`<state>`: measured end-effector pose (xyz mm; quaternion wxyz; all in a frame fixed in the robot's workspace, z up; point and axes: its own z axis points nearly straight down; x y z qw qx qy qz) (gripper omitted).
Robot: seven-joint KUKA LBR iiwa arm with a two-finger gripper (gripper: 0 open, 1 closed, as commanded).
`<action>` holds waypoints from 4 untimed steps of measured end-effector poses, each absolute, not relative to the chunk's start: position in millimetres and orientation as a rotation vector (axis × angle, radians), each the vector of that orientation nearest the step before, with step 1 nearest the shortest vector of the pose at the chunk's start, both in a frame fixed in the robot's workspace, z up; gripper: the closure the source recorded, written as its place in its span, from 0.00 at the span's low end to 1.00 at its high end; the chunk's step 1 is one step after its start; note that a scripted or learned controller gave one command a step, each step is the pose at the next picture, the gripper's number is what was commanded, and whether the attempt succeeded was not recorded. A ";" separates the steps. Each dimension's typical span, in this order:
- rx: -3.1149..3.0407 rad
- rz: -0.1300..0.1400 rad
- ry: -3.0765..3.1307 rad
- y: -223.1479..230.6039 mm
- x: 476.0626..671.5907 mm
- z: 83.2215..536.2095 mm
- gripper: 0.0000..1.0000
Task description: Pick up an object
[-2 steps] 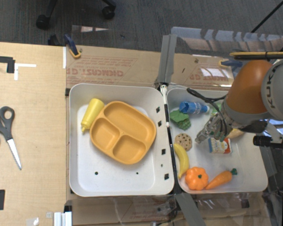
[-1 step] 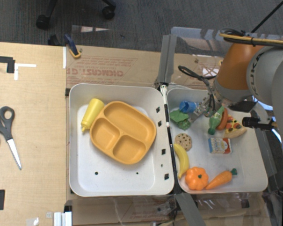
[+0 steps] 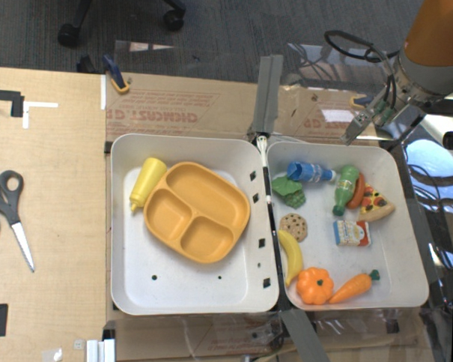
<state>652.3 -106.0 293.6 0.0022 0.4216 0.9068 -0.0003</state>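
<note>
- Two white bins sit side by side on the worktop (image 3: 45, 206): the left bin (image 3: 132, 285) holds a yellow divided tray (image 3: 197, 211) with a yellow bottle (image 3: 146, 182) lying against its left edge; the right bin (image 3: 402, 289) holds the small toy foods that the task can choose from.
- Along the right bin's far side lie a blue bottle (image 3: 309, 172), a green leafy piece (image 3: 288, 190), a green bottle (image 3: 344, 188) touching a red-orange piece beside it, and a pizza slice (image 3: 377, 205).
- Nearer the middle are a cookie (image 3: 293, 226) and a small carton (image 3: 352, 233); at the near side a banana (image 3: 290, 254), a pumpkin (image 3: 315, 285) and a carrot (image 3: 351, 288) lie close together, pumpkin and carrot touching.
- The end effector (image 3: 372, 115) hangs beyond the far right corner of the right bin, above the cardboard and well apart from every object; from this view I cannot tell how it is set, and nothing is seen in it.
- Handling, as a judgement: all of these look like light, hollow plastic toys, stiff and smooth, so likely to slip or roll under a poor pinch.
- The carton looks the easiest pick: flat sides, standing free of its neighbours. Take it across its narrow width.
- The carrot and banana would want a grip across the mid-body; the pumpkin is round and crowded, so riskier.
- No pick has begun; the arm must first travel over the bin and descend.
</note>
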 end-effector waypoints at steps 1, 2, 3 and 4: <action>1.562 -0.002 2.726 -23.8 645.8 198.8 1.00; 1.412 -0.002 2.803 -132.9 650.9 160.5 1.00; 1.519 0.000 2.746 -86.3 658.5 239.3 1.00; 1.433 -0.001 2.796 -135.7 573.7 129.5 1.00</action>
